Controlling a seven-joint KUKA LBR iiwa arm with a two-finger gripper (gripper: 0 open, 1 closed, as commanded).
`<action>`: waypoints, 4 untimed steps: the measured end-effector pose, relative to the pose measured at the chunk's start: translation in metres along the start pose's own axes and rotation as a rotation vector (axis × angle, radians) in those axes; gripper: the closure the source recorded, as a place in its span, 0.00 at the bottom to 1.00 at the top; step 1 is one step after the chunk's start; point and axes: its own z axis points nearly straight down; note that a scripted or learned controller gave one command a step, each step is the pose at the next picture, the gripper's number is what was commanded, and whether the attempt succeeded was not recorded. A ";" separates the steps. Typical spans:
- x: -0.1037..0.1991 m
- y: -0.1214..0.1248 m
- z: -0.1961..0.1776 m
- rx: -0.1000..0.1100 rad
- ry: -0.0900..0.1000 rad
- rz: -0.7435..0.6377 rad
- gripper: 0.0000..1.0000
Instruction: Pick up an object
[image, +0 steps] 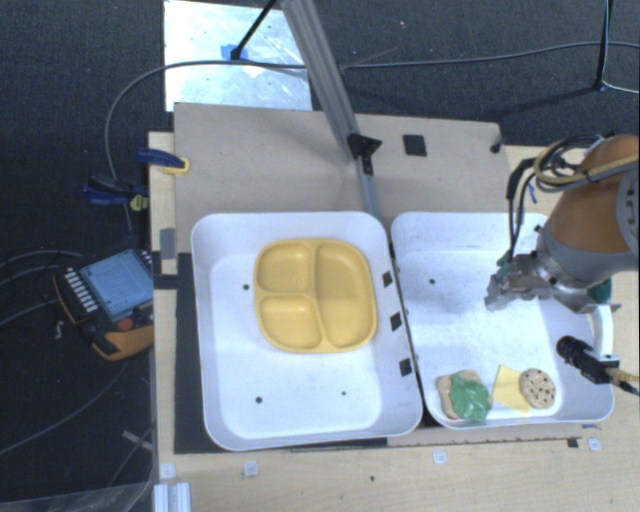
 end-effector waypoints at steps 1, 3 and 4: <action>0.003 0.011 -0.051 -0.003 -0.001 -0.007 1.00; 0.053 0.008 -0.085 0.003 0.002 -0.011 1.00; 0.104 0.000 -0.093 0.003 0.003 -0.012 1.00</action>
